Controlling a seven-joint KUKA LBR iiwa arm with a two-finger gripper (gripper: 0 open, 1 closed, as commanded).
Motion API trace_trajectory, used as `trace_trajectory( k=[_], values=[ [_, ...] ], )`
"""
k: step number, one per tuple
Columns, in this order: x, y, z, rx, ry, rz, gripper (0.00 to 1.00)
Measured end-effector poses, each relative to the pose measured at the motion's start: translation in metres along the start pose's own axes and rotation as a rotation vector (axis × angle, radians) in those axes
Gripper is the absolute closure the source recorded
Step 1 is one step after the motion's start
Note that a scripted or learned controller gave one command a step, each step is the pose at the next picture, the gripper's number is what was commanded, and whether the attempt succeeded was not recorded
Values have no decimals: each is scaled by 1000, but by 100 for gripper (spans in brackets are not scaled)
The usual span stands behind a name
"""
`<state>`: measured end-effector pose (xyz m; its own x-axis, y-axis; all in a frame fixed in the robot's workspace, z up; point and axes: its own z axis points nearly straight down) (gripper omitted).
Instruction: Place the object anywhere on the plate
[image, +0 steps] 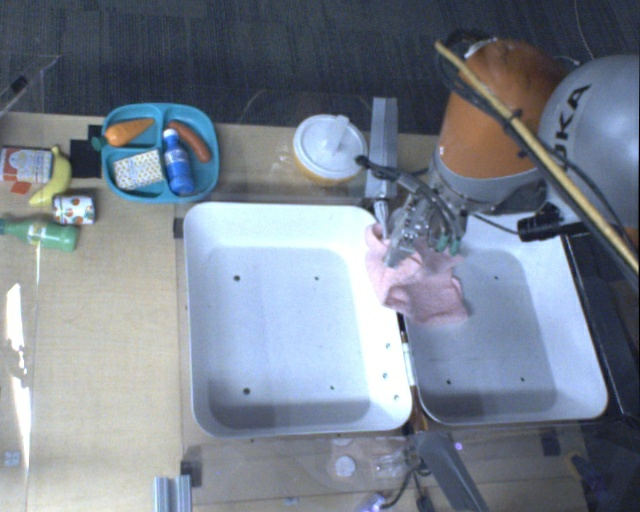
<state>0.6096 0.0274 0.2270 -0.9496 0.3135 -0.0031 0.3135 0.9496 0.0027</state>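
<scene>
Grey arm (590, 110) reaching in from right, orange band (495, 95) above wrist. Wrist tipped downward and leftward. Pincer (418, 240) low, near top edge, between both bins.

A soft pink cloth (425, 290) hangs crumpled over the shared rims of the two white bins, at their upper middle. Its narrow upper end rises toward the claw (420, 235) and meets its fingers, though whether it is truly pinched there cannot be told. Its wider lower part bunches into loose folds and lies mostly inside the right bin (520, 390), by that bin's left wall. A thin strip of it reaches over the rim of the left bin (280, 330).
</scene>
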Motion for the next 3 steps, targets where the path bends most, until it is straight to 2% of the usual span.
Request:
trace_trajectory(
  k=[1, 2, 3],
  values=[
    [-4, 56, 3, -2, -2, -321, 100],
    [13, 102, 3, -2, -2, -324, 100],
    [13, 102, 2, -2, -3, -324, 0]
  ],
)
